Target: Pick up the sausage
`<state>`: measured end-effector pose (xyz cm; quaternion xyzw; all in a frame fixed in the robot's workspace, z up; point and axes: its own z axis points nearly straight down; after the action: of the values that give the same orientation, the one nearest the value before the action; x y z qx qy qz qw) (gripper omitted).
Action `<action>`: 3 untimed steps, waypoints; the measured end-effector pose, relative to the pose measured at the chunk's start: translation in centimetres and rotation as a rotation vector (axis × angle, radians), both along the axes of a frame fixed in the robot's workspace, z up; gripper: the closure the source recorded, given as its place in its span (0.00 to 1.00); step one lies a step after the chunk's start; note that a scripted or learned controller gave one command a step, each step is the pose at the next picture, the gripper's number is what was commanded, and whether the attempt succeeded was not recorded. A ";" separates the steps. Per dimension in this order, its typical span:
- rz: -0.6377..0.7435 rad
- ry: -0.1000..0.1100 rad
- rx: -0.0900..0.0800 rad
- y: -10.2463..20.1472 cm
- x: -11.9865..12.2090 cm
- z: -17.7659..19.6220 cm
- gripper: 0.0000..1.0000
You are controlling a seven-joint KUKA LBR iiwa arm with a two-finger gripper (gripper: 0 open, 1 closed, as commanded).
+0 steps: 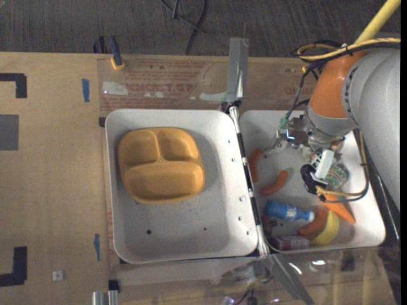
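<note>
Arm (372,100) near sausage (275,183), apart

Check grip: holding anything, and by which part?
Cannot tell. The gripper is over the right bin; the sausage lies on the bin floor, apart from it.

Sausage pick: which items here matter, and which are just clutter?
Job:
sausage, in the right bin
gripper, over that same bin

Lying about:
yellow divided plate, in the left bin
blue bottle, banana and carrot, in the right bin
red thing against that bin's left wall, kind unclear
</note>
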<state>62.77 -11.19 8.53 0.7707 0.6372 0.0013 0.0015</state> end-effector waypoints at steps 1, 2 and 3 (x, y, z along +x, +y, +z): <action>-0.051 0.001 0.001 -0.2 -5.2 0.0 0.00; -0.050 0.000 0.002 -0.1 -5.0 0.8 1.00; -0.050 0.001 0.002 -0.1 -5.1 0.8 0.00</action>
<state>57.72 -11.28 9.34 0.7863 0.6179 0.0015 0.0006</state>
